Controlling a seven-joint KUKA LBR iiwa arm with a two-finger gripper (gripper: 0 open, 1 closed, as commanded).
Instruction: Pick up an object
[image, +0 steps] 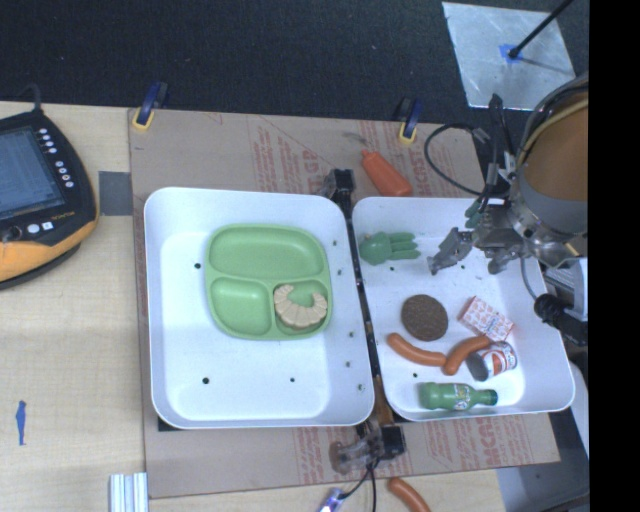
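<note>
Seemingly we hover the gripper over the right bin, fingers spread and holding nothing, since the cookie, sausages and green bottle lie loose just below for picking.

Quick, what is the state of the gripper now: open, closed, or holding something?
Gripper: open, holding nothing, fingers spread above the right bin, near the green toy.

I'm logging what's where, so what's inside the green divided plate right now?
The green plate in the left bin holds one round tan food piece in its lower-right compartment. What's beneath that piece is covered.
</note>
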